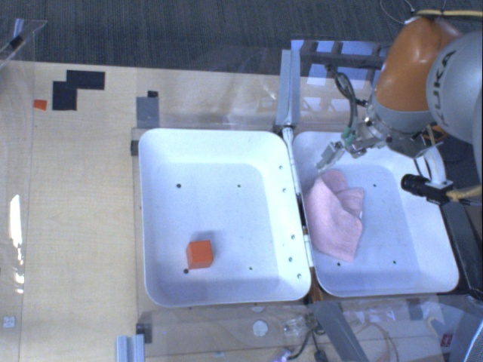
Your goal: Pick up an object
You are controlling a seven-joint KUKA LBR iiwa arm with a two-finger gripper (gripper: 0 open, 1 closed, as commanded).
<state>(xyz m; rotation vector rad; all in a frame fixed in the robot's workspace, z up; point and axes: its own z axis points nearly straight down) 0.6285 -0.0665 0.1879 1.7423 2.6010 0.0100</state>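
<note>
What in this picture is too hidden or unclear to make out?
- Hand, camera view: small and blurred, so its grip state is unreadable.
- Pink cloth: its folds hide whatever lies beneath.
- Right bin: the arm covers its far corner.
- Orange block: too small to show surface detail.

The claw hangs over the back left corner of the right bin. Just in front of it, a cloth lies crumpled in that bin, against the bin's left wall. Well to the claw's left and nearer the front, a block sits in the left bin, apart from every wall.
</note>
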